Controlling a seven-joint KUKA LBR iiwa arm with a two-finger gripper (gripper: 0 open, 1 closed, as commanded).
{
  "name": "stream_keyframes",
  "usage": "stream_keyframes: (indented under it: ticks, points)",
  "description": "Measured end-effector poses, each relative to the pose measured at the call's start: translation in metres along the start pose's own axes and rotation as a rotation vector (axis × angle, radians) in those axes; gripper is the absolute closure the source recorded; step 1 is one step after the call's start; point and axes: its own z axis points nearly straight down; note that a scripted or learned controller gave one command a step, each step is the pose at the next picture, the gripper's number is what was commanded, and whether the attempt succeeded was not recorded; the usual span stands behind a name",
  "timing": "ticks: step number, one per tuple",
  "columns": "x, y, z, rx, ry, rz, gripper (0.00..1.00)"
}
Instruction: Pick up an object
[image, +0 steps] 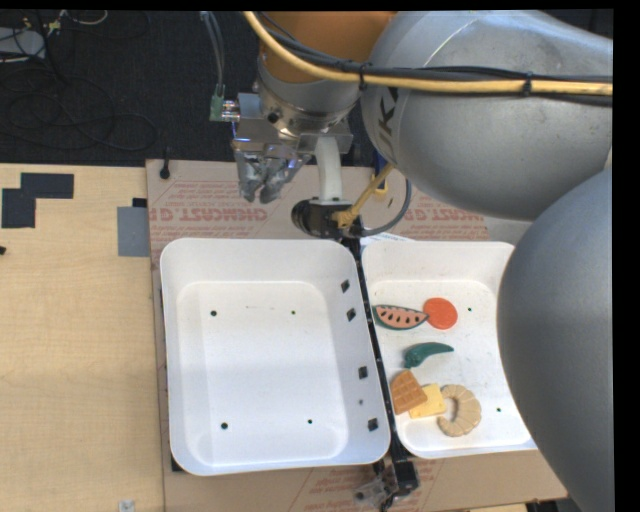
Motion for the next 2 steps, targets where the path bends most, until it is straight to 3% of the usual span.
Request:
stream_keyframes:
  ticks: [2]
  points:
    - [0.018,-0.015,-0.001,0.003,0.0,-0.001,1.0]
